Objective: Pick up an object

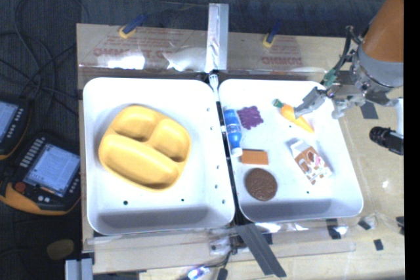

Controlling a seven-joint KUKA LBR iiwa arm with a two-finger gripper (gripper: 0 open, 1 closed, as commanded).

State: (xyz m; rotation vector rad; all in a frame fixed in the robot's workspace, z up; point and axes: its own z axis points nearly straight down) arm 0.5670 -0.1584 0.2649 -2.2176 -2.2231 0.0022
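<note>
The hand hangs over the right bin, its fingers opened wide and holding nothing. Just beside its lower finger lies the toy carrot. Further left is the purple piece.

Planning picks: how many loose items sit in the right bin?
6: blue tube by the divider, purple piece, orange carrot toy under the gripper, orange block, brown disc, printed packet.

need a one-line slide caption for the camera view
KUKA arm's gripper poised beside a toy carrot in the right bin; a large yellow object sits in the left bin.
</note>
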